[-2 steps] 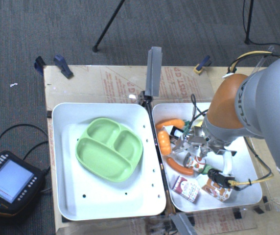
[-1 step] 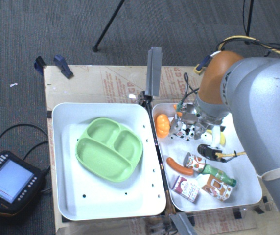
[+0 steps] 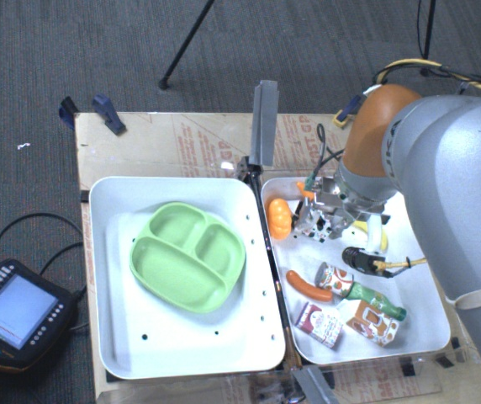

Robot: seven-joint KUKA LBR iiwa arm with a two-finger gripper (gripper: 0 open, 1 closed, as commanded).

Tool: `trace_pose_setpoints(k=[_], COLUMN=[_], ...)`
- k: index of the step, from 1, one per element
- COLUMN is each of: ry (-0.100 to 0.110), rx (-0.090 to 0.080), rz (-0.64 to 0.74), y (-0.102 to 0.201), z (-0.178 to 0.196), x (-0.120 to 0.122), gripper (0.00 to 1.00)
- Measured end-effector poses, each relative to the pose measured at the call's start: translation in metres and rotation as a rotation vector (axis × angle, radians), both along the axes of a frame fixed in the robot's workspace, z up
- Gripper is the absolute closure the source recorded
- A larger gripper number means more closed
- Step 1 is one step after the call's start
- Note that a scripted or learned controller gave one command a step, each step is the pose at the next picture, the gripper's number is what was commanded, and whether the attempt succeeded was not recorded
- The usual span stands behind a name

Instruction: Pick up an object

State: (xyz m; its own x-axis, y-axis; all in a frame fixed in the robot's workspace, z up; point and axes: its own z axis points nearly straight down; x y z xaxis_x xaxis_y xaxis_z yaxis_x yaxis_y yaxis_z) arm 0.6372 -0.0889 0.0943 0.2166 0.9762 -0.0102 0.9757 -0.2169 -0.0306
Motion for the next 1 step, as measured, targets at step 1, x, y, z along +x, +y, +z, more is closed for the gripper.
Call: trace_pose_setpoints(k=[1], ry=[-0.030], rx=[0.006], rz=[0.179], y=[0.0480], z=[0.0952], x=[0.0068], gripper=[1.00])
